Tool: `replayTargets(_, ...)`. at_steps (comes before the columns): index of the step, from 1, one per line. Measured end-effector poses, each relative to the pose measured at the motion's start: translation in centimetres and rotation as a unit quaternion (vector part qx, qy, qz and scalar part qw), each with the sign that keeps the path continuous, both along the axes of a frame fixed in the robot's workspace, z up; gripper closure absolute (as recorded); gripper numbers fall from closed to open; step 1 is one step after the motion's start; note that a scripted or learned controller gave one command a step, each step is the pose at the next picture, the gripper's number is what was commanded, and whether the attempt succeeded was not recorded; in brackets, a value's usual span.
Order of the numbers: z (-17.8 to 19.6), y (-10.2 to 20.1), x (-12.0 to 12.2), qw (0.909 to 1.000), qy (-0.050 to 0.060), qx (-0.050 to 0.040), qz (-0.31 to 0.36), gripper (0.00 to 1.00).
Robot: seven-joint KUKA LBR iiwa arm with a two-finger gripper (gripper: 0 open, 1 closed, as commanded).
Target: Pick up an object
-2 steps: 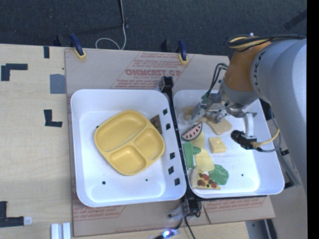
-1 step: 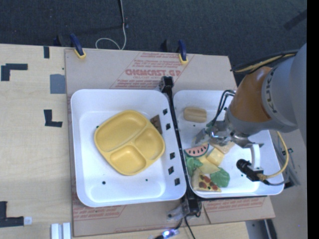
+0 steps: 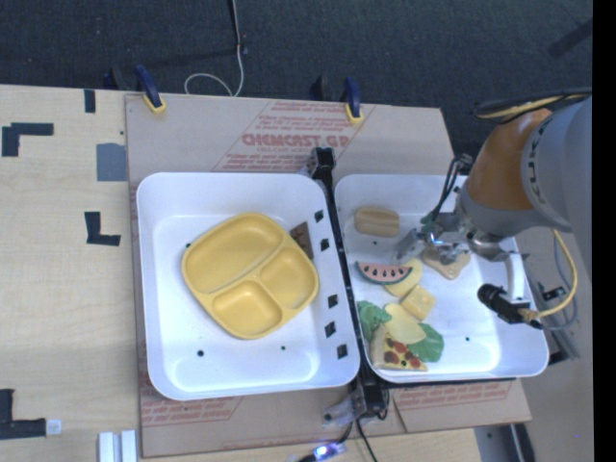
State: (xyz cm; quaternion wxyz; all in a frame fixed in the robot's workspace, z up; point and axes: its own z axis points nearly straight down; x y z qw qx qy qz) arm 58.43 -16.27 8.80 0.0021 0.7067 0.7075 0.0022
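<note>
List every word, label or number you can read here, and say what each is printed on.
"CHEMCAST GP": red print, read with some doubt, on the brown sheet under the bins, above the left bin.
Smaller red lines around that word: too blurred to read.
Red print on the sheet's lower edge, below the bins: too small to read.
Nothing legible on the yellow tray, the toy food in the right bin, or the arm.

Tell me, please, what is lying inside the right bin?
The right bin holds toy food: a bread roll, a watermelon slice, yellow pieces, a pizza slice on green. The hand covers part of a tan piece.
</note>
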Motion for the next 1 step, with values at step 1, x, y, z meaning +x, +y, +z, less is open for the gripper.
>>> replayTargets(1,-0.04,-0.84,4.82,1.0,0.002,-0.0009,0.001,0.0)
